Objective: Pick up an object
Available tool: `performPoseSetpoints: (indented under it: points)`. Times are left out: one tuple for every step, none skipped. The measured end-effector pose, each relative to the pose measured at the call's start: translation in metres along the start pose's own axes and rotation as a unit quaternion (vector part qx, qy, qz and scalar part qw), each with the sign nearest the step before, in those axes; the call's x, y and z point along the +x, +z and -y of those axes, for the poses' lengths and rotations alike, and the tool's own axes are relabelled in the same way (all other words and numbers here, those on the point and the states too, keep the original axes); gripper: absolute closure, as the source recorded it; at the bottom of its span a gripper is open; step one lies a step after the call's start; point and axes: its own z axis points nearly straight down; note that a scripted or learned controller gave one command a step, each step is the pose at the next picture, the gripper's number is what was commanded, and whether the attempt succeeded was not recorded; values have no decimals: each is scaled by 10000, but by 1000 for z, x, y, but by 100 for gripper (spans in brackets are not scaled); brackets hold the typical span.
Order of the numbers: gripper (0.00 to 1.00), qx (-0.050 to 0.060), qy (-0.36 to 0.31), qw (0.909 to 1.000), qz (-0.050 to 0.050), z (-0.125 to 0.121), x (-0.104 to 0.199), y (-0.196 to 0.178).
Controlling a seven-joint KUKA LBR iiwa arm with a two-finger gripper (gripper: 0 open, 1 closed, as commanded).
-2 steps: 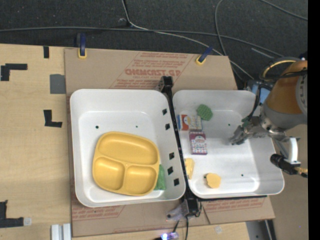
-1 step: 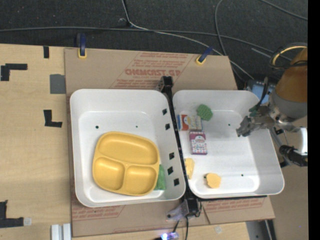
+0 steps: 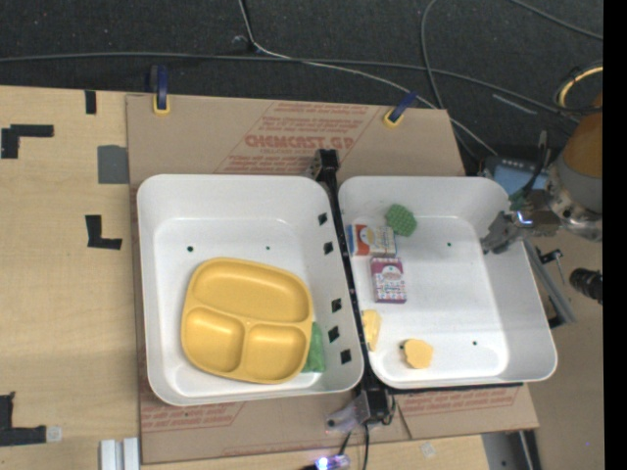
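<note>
The right bin (image 3: 490, 306) holds several small objects. A green lump (image 3: 400, 219) lies near its back left, with a red and white packet (image 3: 374, 240) just in front of it. A purple and white box (image 3: 389, 280) lies below that. A yellow piece (image 3: 370, 327) rests against the left wall, and a round yellow object (image 3: 417, 353) sits near the front. My gripper (image 3: 502, 231) hangs at the right bin's far right rim, apart from all of these objects.
The left bin (image 3: 162, 213) holds a yellow divided plate (image 3: 245, 321), with a green item (image 3: 314, 351) wedged at its right side. Both bins rest on a cardboard sheet (image 3: 294, 135). Cables (image 3: 470, 67) run across the dark backdrop.
</note>
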Motion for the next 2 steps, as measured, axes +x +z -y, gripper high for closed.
performPoseSetpoints:
  points:
    - [100, 1, -1, 10000, -1, 3, -1, -43]
    - [100, 27, -11, 10000, -11, 16, 43, -37]
